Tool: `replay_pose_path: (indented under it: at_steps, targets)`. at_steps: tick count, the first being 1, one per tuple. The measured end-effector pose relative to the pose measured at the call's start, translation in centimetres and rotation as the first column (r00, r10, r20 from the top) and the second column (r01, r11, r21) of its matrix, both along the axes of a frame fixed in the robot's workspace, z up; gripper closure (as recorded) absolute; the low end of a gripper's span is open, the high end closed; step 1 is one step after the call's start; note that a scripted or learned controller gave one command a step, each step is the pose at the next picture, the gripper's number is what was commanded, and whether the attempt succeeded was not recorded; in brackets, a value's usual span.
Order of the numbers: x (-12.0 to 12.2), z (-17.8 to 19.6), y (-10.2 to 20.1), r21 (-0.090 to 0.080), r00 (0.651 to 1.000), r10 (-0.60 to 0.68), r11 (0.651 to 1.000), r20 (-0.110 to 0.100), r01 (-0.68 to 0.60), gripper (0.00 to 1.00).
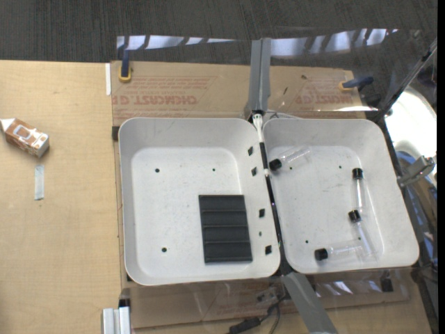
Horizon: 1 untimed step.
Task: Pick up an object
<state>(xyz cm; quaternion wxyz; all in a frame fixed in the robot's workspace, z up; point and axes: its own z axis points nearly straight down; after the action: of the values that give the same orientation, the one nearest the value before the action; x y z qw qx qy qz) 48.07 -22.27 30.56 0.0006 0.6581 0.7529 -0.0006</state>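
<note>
A black ribbed rectangular block (225, 228) lies flat in the left bin (139, 186), toward its front right. The right bin (389, 158) holds three clear tubes with black caps: one (288, 160) at the back left, one (357, 195) upright along the right side, one (342, 252) lying along the front.
A small orange and white box (26, 138) and a thin pale strip (39, 183) lie on the wooden bench at the far left. Cardboard (181, 92) lines the back behind both bins, held by clamps (125, 72). A grey post (259, 75) rises between the bins.
</note>
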Motion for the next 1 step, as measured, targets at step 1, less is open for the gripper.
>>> replay_pose_path:
  at_steps: [1]
  targets:
    - [0.14,11.19,0.03,-0.001,0.934,0.358,0.934,0.001,-0.358,0.00]
